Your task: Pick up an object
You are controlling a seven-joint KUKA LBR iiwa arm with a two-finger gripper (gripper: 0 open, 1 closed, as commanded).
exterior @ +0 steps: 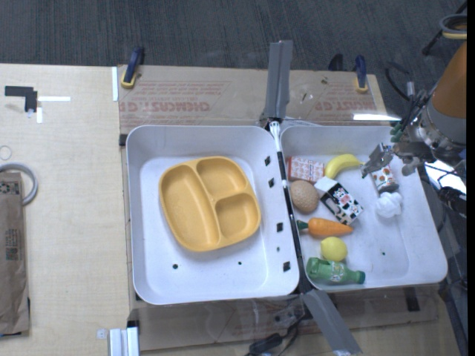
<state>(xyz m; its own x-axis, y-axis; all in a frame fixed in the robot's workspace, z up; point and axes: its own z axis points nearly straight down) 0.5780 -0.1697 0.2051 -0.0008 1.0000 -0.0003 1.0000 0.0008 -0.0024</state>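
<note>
I see the arm (451, 99) reaching in over the right bin (415, 269), its claw (391, 156) low over the far right part of that bin. The claw sits right above a small spotted carton (384, 179) that stands close to the bin's right wall, with a white crumpled lump (389, 205) just nearer to me, touching it or nearly so. I cannot tell how far the claw is open, and I cannot make out whether it has hold of the carton or merely touches it; the metal parts blur together at that spot.

In the left half of the same bin lie a red-and-white packet (305, 169) at the far side, a banana (341, 165) beside it with its long axis running roughly left to right, a brown egg-shaped thing (303, 196), a black-and-white cow-patterned box (340, 202) lying diagonally, a carrot (326, 228) lying left to right with its tip toward the right wall, a lemon (334, 249) and a green bottle (335, 273) on its side along the near edge.

The left bin (148, 273) carries a yellow divided plate (210, 202). Behind both bins a cardboard sheet (223, 95) on the desk (59, 228) bears red print, upside down to me; I read it as something like "CHEMCAT", not surely. Two blue clamps (133, 65) pin its far edge.
</note>
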